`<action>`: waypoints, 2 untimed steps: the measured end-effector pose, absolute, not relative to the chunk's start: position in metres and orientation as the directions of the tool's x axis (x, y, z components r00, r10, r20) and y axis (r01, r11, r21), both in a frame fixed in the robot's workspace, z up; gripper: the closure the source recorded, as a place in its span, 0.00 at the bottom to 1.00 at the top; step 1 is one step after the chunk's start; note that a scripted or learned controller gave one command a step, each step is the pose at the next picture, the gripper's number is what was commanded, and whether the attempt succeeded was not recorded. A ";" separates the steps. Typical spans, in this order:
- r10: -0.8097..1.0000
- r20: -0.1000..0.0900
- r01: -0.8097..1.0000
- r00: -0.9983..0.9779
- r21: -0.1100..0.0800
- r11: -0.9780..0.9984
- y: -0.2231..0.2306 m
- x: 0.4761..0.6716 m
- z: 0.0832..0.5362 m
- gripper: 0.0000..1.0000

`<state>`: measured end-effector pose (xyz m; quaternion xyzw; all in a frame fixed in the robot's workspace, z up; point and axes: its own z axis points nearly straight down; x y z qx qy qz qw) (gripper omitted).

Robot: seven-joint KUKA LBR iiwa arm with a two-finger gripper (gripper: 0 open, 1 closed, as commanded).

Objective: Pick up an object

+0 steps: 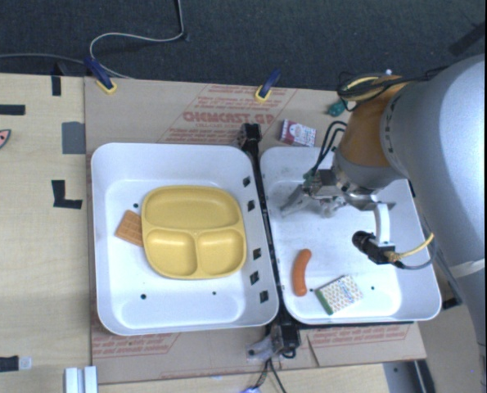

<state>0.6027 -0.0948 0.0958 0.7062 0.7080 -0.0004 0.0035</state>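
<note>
jaws [296, 201] near right bin [407, 301] left wall, sausage [301, 272] apart.

bench: light wood top [30, 244] | cardboard sheet [218, 117] under bins | far side: dark carpet [308, 15] | cable [145, 35] trailing across it

Even, diffuse overhead light; both white bins [112, 244] read bright, near washed out, with soft shadows along their inner walls. Yellow divided tray [196, 229] shows mild sheen, no hard glare. Image slightly soft and grainy overall; grey arm [444, 162] at right looms large and blurred, dark cloth [227, 15] at top underexposed.
</note>
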 end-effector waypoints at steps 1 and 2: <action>1.000 -0.006 1.000 -0.003 0.003 0.003 -0.095 0.602 0.105 1.00; 1.000 -0.006 1.000 -0.003 0.003 0.003 -0.095 0.602 0.105 0.00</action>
